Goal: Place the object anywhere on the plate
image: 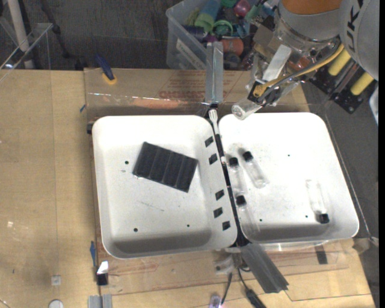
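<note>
I see three clear tubes (pixel 253 169) with black caps in the right bin (pixel 289 129), two near the divider, one at the near right. The dark plate (pixel 165 166) lies in the left bin (pixel 108 180). My gripper (pixel 260 91) hangs above the far edge; whether it holds anything, I cannot tell. I judge picking comes next: descend on a tube.

The arm (pixel 313 24) enters at the frame's one o'clock: a rounded grey housing capped by an orange band (pixel 310 5). Below it sit silver metal brackets, with yellow and black cables looping toward three o'clock. A pale, flat plate slants down to a small whitish cylindrical tip (pixel 239 110).
</note>
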`<action>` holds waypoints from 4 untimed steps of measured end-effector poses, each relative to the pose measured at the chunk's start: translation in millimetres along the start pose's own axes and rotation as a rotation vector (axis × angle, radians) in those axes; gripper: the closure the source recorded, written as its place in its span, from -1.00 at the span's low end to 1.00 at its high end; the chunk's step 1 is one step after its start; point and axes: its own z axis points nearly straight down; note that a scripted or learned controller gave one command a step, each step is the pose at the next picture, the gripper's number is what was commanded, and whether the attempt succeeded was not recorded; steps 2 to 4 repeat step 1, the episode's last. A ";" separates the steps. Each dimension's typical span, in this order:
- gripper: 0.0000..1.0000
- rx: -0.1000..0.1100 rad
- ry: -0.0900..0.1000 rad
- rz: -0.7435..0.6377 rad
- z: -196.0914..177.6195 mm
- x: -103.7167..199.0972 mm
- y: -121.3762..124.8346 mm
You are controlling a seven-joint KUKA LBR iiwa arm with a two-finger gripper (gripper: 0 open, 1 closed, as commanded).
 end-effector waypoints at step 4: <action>1.00 0.000 0.000 0.172 -13.1 -25.4 9.3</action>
